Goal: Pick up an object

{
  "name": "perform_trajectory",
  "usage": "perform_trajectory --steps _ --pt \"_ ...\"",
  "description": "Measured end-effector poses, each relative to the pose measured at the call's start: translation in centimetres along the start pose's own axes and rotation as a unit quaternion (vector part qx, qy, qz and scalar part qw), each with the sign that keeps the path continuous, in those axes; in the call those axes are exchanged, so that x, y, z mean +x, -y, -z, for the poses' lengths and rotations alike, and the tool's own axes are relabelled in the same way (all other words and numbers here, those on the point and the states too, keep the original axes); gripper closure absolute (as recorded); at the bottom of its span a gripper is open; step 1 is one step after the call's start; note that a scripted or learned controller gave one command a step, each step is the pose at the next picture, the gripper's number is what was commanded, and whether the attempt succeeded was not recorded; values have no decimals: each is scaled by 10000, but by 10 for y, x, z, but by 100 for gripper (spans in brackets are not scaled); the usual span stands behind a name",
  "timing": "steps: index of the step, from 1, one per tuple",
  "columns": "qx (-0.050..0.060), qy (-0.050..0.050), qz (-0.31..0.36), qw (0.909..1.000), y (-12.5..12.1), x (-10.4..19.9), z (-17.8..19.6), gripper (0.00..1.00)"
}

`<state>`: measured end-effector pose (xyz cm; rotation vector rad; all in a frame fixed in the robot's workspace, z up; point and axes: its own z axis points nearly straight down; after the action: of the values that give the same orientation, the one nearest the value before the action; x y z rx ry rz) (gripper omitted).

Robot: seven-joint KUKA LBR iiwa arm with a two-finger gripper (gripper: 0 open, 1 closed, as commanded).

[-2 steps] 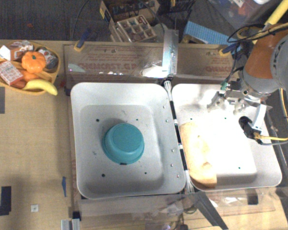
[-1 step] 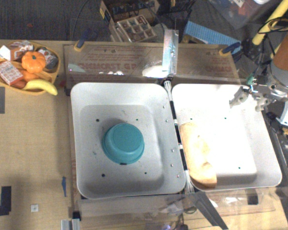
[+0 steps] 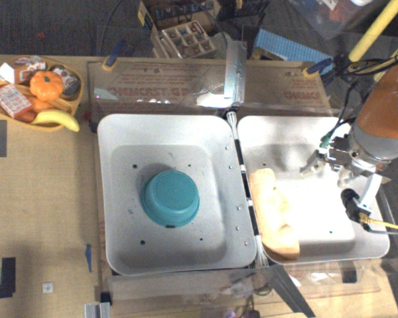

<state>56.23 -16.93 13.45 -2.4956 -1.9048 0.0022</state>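
A teal bowl [image 3: 171, 197] lies upside down in the middle of the left bin [image 3: 119, 144]. A tan, bread-like slab [image 3: 273, 212] rests along the left wall of the right bin [image 3: 331, 240], its near end at the front corner. The arm's grey wrist with the orange band [image 3: 383, 114] hangs over the right bin's right side. My gripper [image 3: 316, 163] points left over the bin floor, above and to the right of the tan slab and apart from it. Nothing shows in it.
A shallow basket [image 3: 33, 98] with a toy pumpkin, a banana and small boxes sits on the bench at the far left. A cardboard wall [image 3: 186, 85] runs behind both bins. Cables and a black connector [image 3: 353, 204] hang by the right bin's right rim.
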Motion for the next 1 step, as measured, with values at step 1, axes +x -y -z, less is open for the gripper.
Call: perform_trajectory --steps 1 --pt "-32 8 621 9981 -88 78 -48 0"
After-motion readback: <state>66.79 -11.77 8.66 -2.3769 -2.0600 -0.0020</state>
